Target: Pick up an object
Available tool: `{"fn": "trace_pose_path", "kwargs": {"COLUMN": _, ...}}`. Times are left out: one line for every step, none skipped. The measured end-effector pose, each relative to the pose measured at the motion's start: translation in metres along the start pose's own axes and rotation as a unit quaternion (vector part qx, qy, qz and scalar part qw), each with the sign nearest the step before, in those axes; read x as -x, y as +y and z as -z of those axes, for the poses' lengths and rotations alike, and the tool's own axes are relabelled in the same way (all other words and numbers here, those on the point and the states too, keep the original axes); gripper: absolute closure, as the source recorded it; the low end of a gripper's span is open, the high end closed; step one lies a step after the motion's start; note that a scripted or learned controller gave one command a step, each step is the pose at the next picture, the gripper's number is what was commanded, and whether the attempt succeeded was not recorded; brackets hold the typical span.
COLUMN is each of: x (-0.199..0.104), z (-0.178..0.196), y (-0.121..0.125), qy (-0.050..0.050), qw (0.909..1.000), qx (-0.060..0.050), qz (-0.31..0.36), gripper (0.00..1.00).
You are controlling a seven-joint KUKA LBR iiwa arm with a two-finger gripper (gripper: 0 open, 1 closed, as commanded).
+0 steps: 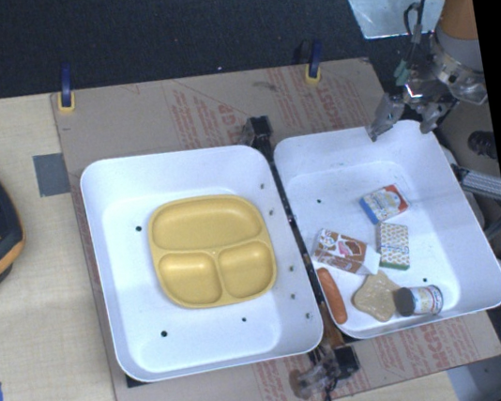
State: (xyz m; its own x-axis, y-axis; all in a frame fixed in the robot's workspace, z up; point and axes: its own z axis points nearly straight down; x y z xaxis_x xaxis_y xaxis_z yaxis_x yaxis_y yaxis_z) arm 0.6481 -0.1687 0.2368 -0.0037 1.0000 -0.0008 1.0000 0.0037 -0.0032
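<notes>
A grey two-finger gripper (404, 111) hovers over the right shallow white bin's (456, 236) far rim, fingers spread apart, holding nothing. 6 small items cluster in that bin's near half, including a brown sausage (332, 294).

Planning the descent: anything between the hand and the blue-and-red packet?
Camera view: bare white floor of the right bin between the hand and the blue-and-red packet.
</notes>
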Motion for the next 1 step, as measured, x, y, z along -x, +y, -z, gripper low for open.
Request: {"fn": "trace_pose_path", "kwargs": {"x": 0.0439, "z": -0.1388, "y": -0.0359, "qy": 0.0, "qw": 1.0, "qx": 0.002, "qz": -0.001, "gripper": 0.0}}
